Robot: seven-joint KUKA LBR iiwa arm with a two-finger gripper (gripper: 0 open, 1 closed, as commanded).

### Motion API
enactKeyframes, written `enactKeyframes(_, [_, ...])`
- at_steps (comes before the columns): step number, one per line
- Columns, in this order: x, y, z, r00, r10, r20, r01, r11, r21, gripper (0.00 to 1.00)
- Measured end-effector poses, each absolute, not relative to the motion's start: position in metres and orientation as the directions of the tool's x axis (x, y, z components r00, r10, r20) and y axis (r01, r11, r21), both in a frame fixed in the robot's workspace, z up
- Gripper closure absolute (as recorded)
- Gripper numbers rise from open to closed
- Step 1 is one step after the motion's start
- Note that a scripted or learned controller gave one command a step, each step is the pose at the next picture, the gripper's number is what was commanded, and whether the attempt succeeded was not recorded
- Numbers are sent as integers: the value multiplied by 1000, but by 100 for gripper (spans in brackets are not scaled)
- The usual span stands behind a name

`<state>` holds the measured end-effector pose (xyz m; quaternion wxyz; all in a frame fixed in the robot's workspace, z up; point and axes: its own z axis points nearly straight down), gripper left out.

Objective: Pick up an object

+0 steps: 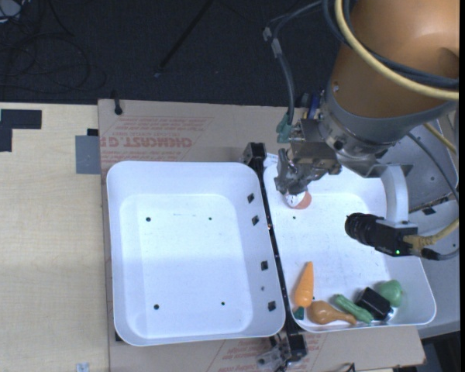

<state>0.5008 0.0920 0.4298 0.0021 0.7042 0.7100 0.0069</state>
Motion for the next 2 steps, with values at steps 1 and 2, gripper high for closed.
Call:
enactKeyframes(1, [475, 102, 424, -2, 1000, 0, 1000, 2, -3, 100])
enactKeyframes(2, [475, 143, 387, -4, 1000, -2, 1000, 4, -8, 100])
